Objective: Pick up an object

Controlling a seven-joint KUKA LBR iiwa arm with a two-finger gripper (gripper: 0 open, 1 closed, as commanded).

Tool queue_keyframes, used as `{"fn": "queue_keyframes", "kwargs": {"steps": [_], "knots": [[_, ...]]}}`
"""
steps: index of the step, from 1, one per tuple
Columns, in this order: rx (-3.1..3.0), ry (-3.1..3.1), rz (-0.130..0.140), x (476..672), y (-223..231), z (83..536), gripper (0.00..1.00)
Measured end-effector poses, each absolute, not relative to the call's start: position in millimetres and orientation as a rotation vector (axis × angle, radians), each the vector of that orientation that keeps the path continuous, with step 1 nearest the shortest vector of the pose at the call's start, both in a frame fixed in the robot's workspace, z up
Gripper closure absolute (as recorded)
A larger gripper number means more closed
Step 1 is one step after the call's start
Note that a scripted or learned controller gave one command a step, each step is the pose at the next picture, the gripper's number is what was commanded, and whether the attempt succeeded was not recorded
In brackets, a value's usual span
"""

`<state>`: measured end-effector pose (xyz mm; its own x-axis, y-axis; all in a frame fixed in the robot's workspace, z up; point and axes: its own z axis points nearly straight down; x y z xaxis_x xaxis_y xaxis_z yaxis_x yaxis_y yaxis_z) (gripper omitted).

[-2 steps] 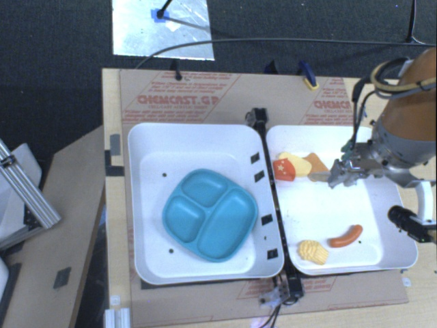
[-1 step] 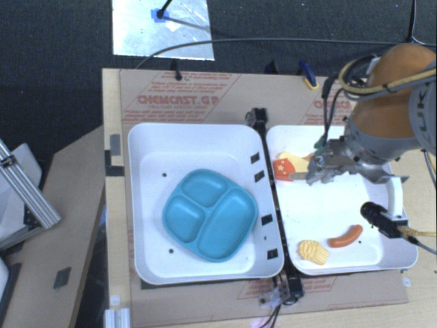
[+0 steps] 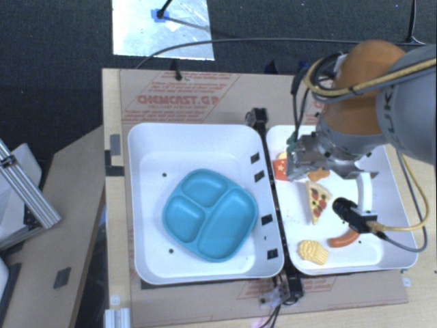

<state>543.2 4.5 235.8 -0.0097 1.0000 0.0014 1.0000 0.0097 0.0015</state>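
The right bin point(image 3: 382, 255) holds several toy foods. A pizza slice point(image 3: 317, 202) lies near its middle, a red sausage point(image 3: 343, 238) and a yellow ridged piece point(image 3: 313, 252) lie toward the front, and a red and white piece point(image 3: 280, 167) sits by the left wall. A small orange piece point(image 3: 319, 175) lies just under the gripper. My gripper point(image 3: 302, 161) hangs low over the left rear part of this bin, between the red piece and the pizza slice. The arm's grey body hides the bin's back half.
The left bin point(image 3: 147, 183) holds a blue divided plate point(image 3: 210, 214). A black divider with clips point(image 3: 268, 183) runs between the bins. A black connector on a yellow cable point(image 3: 351, 214) hangs from the arm over the right bin. A silver sheet point(image 3: 162, 19) lies beyond the bench.
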Motion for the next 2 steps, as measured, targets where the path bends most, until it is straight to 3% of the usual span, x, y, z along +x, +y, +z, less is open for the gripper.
{"fn": "queue_keyframes", "kwargs": {"steps": [2], "knots": [[2.210,2.233,0.006,554.6,109.1,245.9,1.00]]}}
